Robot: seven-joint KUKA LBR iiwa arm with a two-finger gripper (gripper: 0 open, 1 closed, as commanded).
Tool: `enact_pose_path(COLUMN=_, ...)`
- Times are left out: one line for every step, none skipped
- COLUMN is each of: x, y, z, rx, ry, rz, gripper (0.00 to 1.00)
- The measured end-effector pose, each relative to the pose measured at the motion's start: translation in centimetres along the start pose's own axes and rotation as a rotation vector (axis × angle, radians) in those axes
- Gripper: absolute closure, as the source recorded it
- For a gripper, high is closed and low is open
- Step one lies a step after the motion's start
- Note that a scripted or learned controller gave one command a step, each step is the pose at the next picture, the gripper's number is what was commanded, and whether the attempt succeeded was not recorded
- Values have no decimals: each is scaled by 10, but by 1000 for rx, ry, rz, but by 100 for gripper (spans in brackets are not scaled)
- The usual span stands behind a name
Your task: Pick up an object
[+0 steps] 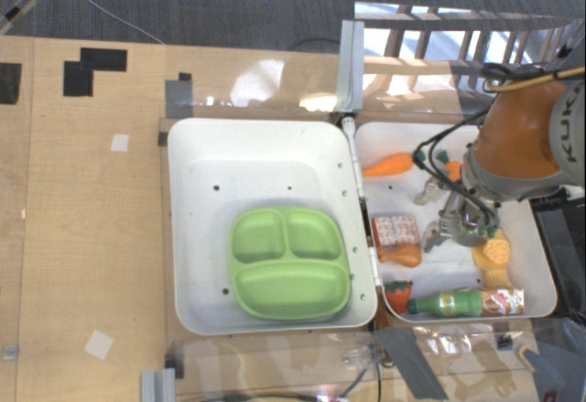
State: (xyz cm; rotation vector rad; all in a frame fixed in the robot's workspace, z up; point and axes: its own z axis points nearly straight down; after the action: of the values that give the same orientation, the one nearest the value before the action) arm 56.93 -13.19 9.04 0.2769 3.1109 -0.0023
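Object to pick: none gripped yet; several lie in the right bin (547, 286), at the frame's right.

The tool (449, 228) hangs low, its fingers apparently parted with nothing between them, just right of the small red-and-white box (396, 229) and an orange piece (400, 254). A carrot (388, 165) sits above, a bottle (465, 302) below. Best to centre over 1 item, clear of neighbours, before closing. The left bin (197, 153) holds a green plate (289, 261).

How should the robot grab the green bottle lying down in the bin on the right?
Probably across the middle of the green bottle, coming straight down from above. It lies flat on its side along the near wall of the right bin, so its long round body offers two narrow sides for the fingers, with little else pressing on it.
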Motion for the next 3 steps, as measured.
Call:
enact_pose_path(x=-5, y=2, z=-15, rx=0, ry=-15, rz=-6, gripper=100)
enact_pose_path(x=-30, y=23, z=-170, rx=-1, ry=-5, rz=-70, gripper=100)
enact_pose_path(x=-41, y=23, z=-9, rx=0, ry=2, rz=-206, gripper=100)
